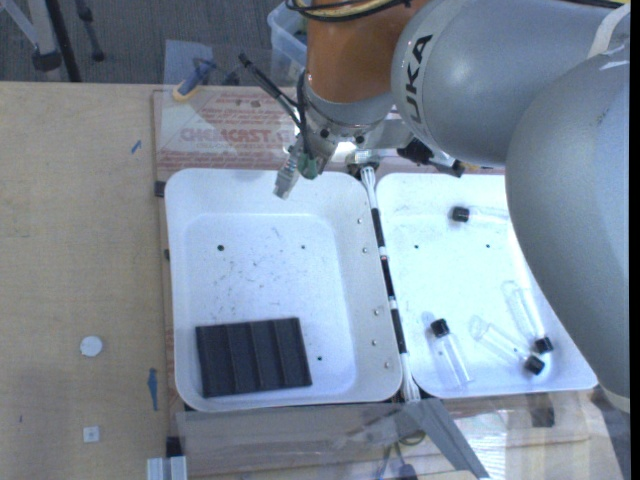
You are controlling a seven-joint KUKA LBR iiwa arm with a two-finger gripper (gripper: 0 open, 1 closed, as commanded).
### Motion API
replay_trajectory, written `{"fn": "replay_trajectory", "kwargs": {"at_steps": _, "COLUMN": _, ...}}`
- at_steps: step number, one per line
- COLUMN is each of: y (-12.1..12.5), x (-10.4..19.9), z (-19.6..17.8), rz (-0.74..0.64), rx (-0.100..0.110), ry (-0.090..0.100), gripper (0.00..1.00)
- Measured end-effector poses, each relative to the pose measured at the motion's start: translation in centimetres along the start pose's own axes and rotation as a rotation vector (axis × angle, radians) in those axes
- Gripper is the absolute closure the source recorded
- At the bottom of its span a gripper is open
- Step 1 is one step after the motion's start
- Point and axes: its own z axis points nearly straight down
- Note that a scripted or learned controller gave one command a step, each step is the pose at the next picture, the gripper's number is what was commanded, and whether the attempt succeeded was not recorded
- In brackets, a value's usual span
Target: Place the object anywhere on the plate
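Gripper (288, 180) hovers over top edge of left bin (182, 268), plate and vials untouched.

Arm (480, 58) comes in from upper right, orange band at top centre. Gripper tip points down-left above the left bin's upper rim; open or closed, can't tell, too small and blurred. Nothing visibly in its grasp. Dark ribbed plate (251, 356) lies flat in the left bin's lower left corner, well apart from the gripper. Task objects sit in right bin (470, 268): clear black-capped vials, one near the top (462, 213), one lower left (447, 351), two lower right (518, 310) close together by the arm's edge.
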Motion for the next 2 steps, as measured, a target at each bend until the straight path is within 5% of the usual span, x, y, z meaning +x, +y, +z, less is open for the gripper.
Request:
{"fn": "replay_trajectory", "kwargs": {"at_steps": 1, "y": 4.3, "x": 4.0, "z": -4.0, "rz": -0.041, "rx": 0.000, "ry": 0.001, "gripper": 1.00}}
{"fn": "replay_trajectory", "kwargs": {"at_steps": 2, "y": 5.3, "x": 4.5, "z": -7.2, "rz": -0.231, "rx": -0.001, "ry": 0.000, "gripper": 1.00}}
